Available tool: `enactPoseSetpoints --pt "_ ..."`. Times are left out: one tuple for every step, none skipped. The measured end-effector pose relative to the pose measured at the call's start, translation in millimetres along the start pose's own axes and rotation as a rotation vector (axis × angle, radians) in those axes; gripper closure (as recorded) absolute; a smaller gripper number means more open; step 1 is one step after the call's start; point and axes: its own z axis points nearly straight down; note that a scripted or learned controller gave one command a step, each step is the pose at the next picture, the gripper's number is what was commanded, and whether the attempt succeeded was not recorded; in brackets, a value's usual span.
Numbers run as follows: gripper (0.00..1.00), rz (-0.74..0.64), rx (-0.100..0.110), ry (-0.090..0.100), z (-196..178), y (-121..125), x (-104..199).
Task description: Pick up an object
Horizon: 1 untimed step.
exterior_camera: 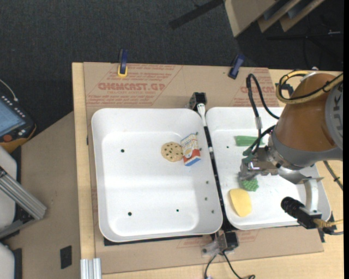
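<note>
- The jaws (250,170) hang low in the right bin (272,218), over a green object (251,185); whether they are open or closed cannot be told.
- Another green piece (244,141) lies behind them, a yellow object (240,202) just in front.
- The left bin (142,218) holds a cookie (172,151) beside a small carton (191,149).

1. A dark grey carpeted floor (65,32) surrounds the tabletop (163,82), which is a brown cardboard-like sheet with faded red lettering
2. Two blue clamps (122,59) grip its far edge
3. At the left edge, a device with a blue screen (8,117) sits above a slanted aluminium rail (22,193)
4. Tan boxes (262,16) sit at top right
5. Lighting is even
</note>
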Motion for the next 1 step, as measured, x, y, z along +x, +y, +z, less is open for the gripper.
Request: enactPoseSetpoints --pt "1.00 0.011 -0.002 -0.005 -27.3 -0.5 -39.7"
